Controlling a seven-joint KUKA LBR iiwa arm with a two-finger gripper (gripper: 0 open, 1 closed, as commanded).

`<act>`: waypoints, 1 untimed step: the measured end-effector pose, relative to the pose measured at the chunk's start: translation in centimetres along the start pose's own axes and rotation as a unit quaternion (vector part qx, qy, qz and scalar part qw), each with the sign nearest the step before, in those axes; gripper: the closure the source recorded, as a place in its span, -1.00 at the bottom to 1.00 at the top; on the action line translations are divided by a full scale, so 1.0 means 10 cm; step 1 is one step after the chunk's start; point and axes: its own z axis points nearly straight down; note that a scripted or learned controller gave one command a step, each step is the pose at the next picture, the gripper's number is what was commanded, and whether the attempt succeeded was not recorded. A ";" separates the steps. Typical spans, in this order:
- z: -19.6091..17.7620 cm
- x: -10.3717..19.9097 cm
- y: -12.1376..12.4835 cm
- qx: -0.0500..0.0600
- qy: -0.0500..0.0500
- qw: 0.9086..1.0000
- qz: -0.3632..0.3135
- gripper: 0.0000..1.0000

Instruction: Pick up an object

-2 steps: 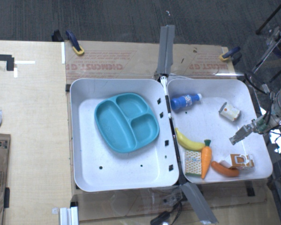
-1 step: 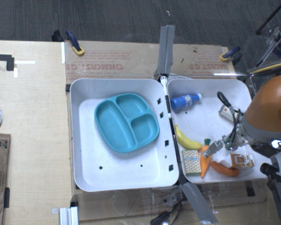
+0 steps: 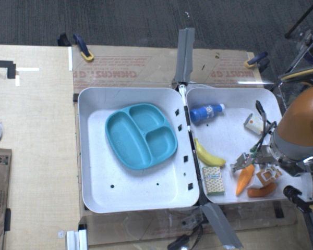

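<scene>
Right bin [image 3: 227, 95] has a blue bottle [image 3: 206, 112] on its side up top, a banana [image 3: 207, 155] by the left wall, a small green box [image 3: 213, 180] below it, and two carrots [image 3: 244, 178] low right, one angled, the other [image 3: 261, 191] flat.

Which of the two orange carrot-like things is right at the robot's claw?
The upright carrot, its top end at the gripper. The other orange piece lies flat, nearer the bin's front edge.

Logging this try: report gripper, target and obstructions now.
Gripper low in right bin, over top of carrot; grip unconfirmed. Banana and small box close on its left. Blue bottle farther back.
</scene>
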 end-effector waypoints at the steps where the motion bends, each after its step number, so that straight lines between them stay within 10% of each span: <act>1: -0.07 0.00 0.00 0.001 0.001 1.000 0.001 1.00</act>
